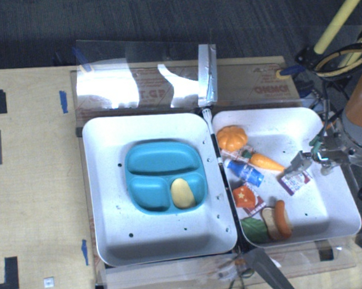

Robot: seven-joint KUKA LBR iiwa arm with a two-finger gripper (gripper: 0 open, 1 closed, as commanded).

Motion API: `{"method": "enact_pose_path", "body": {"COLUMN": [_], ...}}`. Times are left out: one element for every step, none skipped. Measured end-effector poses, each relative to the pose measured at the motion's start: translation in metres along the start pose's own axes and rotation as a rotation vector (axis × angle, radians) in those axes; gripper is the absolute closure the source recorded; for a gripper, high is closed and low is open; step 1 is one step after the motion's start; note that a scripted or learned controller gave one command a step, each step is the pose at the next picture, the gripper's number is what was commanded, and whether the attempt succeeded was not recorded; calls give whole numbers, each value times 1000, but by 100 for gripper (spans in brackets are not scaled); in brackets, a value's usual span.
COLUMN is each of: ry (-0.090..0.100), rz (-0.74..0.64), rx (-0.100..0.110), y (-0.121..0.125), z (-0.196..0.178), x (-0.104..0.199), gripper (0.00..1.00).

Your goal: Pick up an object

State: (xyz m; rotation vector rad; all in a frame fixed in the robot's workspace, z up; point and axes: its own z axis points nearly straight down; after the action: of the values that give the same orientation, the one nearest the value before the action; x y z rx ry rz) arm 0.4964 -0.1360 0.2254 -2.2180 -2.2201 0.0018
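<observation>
The right bin (303, 121) holds several toy foods. An orange pumpkin (232, 137) sits at its back left, with a carrot (266, 162) and a blue packet (245, 173) just in front of it. A red tomato-like piece (244, 197), a green item (255, 228) and a hot dog (279, 219) lie toward the front. A small purple and white packet (295, 180) lies mid-bin. My gripper (311, 161) hangs over the right side of this bin, right beside and slightly above that packet; whether it touches the packet I cannot tell.
The left bin (103, 177) carries a blue divided tray (164, 173) with a yellow egg-shaped piece (182, 193) in its front right compartment. A clear plastic sheet and metal divider (206, 74) stand behind the bins. Cables and a yellow pole (339, 15) crowd the far right.
</observation>
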Motion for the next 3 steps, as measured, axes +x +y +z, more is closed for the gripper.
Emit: {"method": "enact_pose_path", "body": {"ry": [-3,-4,-4], "rz": [-73,55,55], "rx": [-8,-5,-14], "y": [70,101,103], "z": [123,138,126], "x": [-10,19,19], "gripper": [0,0,100]}}
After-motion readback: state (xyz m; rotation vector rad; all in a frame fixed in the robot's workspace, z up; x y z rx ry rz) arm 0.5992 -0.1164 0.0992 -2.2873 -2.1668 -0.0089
